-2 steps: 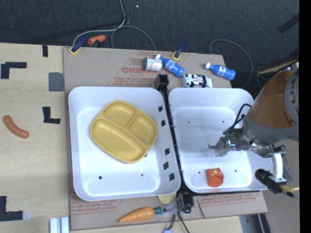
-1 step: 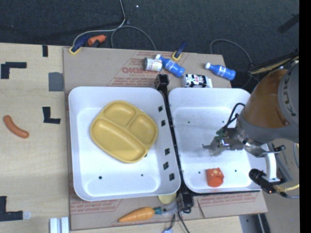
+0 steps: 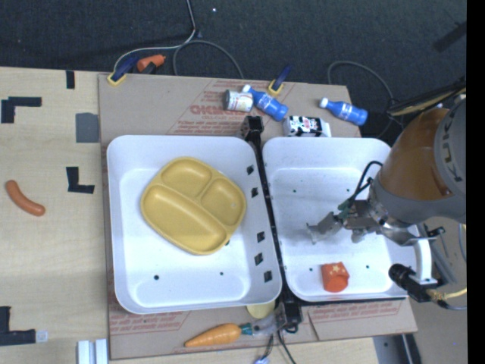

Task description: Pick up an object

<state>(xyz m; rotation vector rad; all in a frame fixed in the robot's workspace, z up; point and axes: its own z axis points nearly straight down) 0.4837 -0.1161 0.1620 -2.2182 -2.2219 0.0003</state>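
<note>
In the right bin (image 3: 303,169), the small orange-red block (image 3: 334,276) lies near the front wall, just below and apart from the gripper (image 3: 318,229), whose fingers spread apart over bare white floor.

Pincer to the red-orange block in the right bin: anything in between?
No. In the camera view the pincer hangs over the right bin, and only bare white bin floor separates it from the red-orange block nearer the front wall.
</note>
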